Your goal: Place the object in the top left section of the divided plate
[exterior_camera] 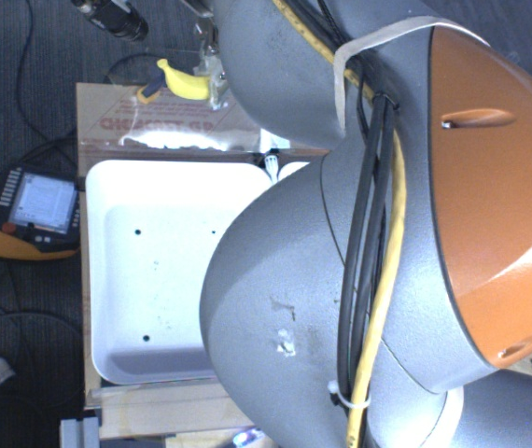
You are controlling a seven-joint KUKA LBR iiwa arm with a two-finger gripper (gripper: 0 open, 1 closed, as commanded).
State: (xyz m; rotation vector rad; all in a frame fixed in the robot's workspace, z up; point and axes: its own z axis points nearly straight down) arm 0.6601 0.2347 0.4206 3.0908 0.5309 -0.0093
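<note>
At far left a handheld control pendant [33, 211] lies on the floor, then a white bin [154, 269] sits on the surface, and above it a yellow banana-like object [184, 82] rests on a cardboard sheet [154, 124]. The grey arm [359, 250] blocks the right side (I cannot tell the hand's state, nor where the divided plate is), so a blind placement could miss the top left section.

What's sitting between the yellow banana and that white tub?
In the camera view, a strip of brown cardboard with red lettering separates the banana from the white bin.
</note>
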